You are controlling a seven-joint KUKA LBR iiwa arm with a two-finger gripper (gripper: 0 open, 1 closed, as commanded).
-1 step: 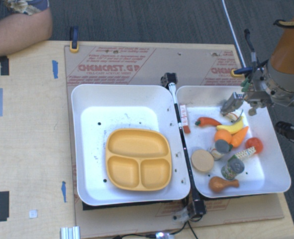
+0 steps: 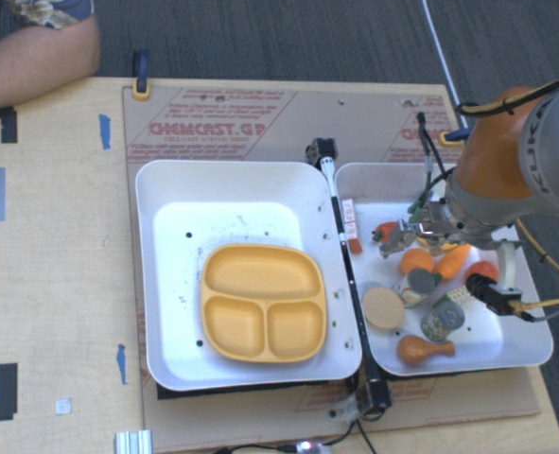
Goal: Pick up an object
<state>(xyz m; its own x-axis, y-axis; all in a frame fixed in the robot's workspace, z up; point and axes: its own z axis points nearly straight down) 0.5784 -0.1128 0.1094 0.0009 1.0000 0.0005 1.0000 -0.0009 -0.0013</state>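
Dark grey carpet lies beyond a pale wooden bench [image 2: 52, 253], which carries blue and black tape marks and a brown board printed in red under two white bins. At the far left corner a person's forearm [image 2: 28, 50] rests on the bench edge.

Left bin [image 2: 165, 197]: a yellow tray [image 2: 262, 303] with three compartments lies flat toward its near side, one long compartment on the far side and two smaller ones on the near side.

Right bin [image 2: 374, 183]: a heap of small things sits in its middle and near part. A tan disc [image 2: 384, 307] lies toward the left, touching a cluster of orange pieces [image 2: 419, 259] on its far right. A brown pear-shaped piece [image 2: 421, 349] lies nearest the near rim. Just right of the disc is a grey-green round thing [image 2: 442, 321], and a red piece [image 2: 481, 270] lies farther right.

From the right, the arm [image 2: 515, 154] hangs over the right bin, its orange band above the grey wrist. Its gripper [image 2: 413, 231] is low over the far side of the heap, just above the orange pieces. Whether it is spread or pressed together cannot be told, as cables and the wrist crowd that spot, and nothing can be made out in its grasp.
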